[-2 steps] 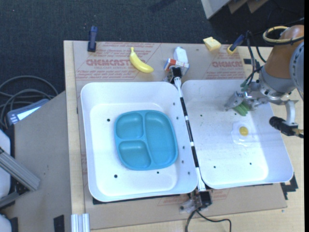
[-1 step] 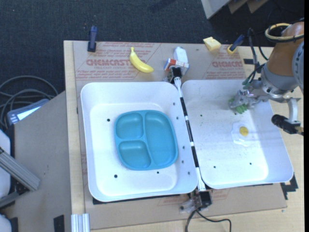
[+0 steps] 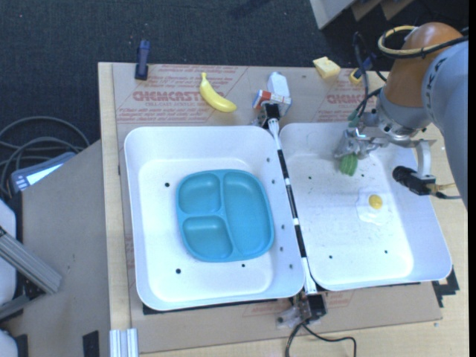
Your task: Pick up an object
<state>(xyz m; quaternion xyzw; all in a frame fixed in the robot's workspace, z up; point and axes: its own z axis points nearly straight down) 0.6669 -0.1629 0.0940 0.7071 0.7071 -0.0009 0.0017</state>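
Pick looks mid-attempt, not done: the end effector is low in the right bin, up near its back wall, right on top of a small green object. The green piece sits just below the metal fingertips and touches or overlaps them from this angle, but whether it is actually clamped can't be told; finger opening can't be read either, too small and partly hidden by the wrist. Can't tell if the object is lifted or resting on the bin floor, so I'd call the grasp unconfirmed. Left to do: close on it if not closed, lift clear of the bin. Other candidate in the same bin: fried egg toy, toward the front and right of the end effector, apart from it, untouched. Left bin holds a blue divided plate in the middle. On the desk behind the bins: banana, a small carton, a yellow cheese wedge, a blue marker-like item, all well away from the arm.
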